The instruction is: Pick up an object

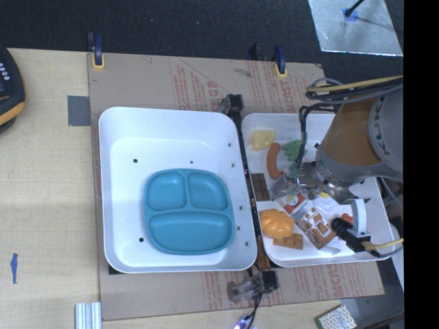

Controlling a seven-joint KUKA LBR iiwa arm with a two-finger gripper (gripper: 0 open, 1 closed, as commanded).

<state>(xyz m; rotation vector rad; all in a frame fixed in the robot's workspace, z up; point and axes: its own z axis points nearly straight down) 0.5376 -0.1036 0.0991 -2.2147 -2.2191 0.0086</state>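
Observation:
My gripper (291, 186) is low inside the right bin (288, 122), reaching in from the right. It hangs just above a small red-and-white packet (296, 203) near the bin's middle. An orange round toy (276, 223) lies at the bin's front left, with a brown block (289, 242) in front of it. A brown-and-white patterned packet (316, 226) lies to the right of these. A reddish sausage (274, 160), a pale yellow piece (263, 140) and a green piece (294, 149) sit further back. The arm hides the bin's right part.
The left bin (123, 136) holds a blue divided plate (188, 210). A dark brown strip (258, 186) lies against the right bin's left wall. Clamps hold the cardboard base (206, 81) at the back, and a black device (8, 88) sits at the far left.

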